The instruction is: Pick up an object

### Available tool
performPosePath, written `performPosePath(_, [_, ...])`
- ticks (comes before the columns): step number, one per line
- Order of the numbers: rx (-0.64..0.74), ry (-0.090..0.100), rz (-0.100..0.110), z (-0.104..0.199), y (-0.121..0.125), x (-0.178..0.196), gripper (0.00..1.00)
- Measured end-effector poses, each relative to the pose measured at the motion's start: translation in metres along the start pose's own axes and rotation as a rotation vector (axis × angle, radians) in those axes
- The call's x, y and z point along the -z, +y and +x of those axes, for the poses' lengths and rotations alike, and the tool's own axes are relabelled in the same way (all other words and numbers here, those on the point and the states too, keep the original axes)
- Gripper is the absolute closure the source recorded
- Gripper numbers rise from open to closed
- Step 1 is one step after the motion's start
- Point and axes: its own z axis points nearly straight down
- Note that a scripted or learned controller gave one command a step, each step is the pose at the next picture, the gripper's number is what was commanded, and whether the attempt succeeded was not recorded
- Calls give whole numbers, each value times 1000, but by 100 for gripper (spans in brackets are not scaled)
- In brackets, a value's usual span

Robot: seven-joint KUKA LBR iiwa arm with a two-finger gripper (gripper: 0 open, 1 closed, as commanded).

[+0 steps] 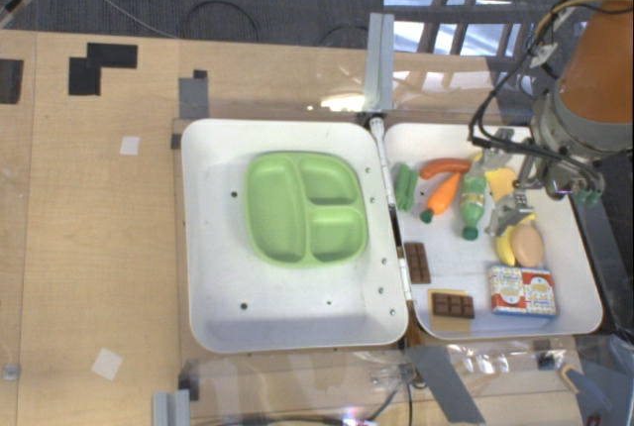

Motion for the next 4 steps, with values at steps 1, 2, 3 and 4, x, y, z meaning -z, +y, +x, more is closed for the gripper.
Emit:
performPosePath(1, [117,-6,1,-9,-18,-178,0])
performPosePath(2, [11,-5,-1,-69,-4,-188,0])
performPosePath(3, [235,1,1,26,-51,-166,0])
performPosePath(4, [303,-7,1,-53,-17,-187,0])
